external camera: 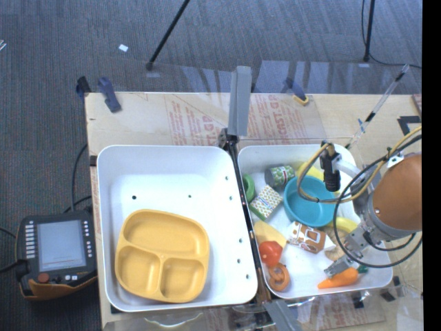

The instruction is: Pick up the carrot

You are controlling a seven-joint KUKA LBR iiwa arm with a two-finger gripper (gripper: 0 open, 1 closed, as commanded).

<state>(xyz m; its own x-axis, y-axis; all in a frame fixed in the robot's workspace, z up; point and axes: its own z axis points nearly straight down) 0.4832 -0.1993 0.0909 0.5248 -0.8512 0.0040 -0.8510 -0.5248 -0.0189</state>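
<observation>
the carrot (340, 278) lies in the right bin (308, 154), down in its near right corner, close to the front wall. it is a small orange toy with a tapered body, the thin tip pointing left and a bit of green at its thick right end. it lies flat, tilted slightly, with nothing stacked on it.

the arm (400, 193) reaches in from the right and its pincer (346, 252) hangs just above and beside the carrot, at the thick end. from where i stand i cannot tell how the pincer is set, since the wrist and the cables hide that part. i cannot say the carrot is held; it looks to be resting on the bin floor.

so the task seems to be at the approach or grasp step, by my reckoning: the arm is over the right spot, but the lift is not yet done.

around it the right bin is crowded: a blue bowl (310, 206), a red tomato-like piece (271, 252), a brown ring-shaped piece (279, 276) and a small printed box (308, 236) all sit near. the left bin (110, 185) holds a yellow divided tray (162, 255). both bins rest on the counter (158, 116).
</observation>
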